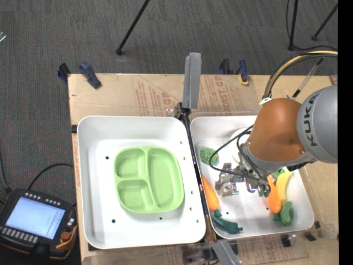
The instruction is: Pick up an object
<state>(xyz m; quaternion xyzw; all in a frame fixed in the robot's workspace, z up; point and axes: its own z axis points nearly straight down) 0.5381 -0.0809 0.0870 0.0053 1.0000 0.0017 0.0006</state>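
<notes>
While the gripper [238, 182] hangs low in the right bin [220, 127], lower right of frame, you can't tell its grip state. Likely target: the carrot [210, 192] by the bin's left wall, apart from the gripper.

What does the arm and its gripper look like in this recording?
The arm is grey with black KUKA lettering and a wide, rounded orange band above the wrist. Black cables loop beside the band, down to a bare-metal gripper.
</notes>
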